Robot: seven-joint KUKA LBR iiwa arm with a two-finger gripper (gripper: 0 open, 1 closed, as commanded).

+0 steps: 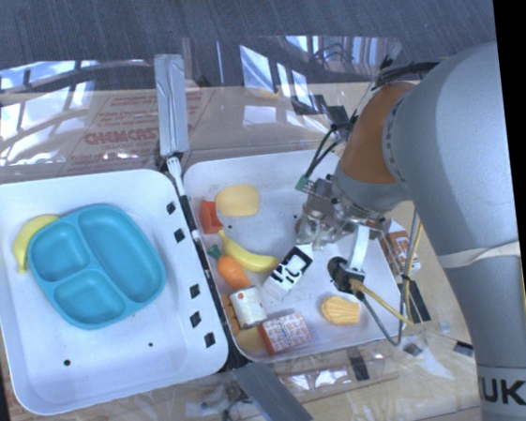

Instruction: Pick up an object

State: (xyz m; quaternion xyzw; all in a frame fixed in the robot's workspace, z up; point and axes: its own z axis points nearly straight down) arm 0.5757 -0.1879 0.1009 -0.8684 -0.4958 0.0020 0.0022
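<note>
A single fixed camera is looking down at a slant from above the tabletop (93,130), taking in both white bins: left bin (7,281), right bin (268,171). The arm (447,165) is reaching in from the right.

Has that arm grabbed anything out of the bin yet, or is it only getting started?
Done: the arm has reached into the right bin. In hand: the gripper sits low beside the black-and-white box; I can't tell whether it grips anything. Left: lifting an object; the banana and others lie in the bin.
</note>
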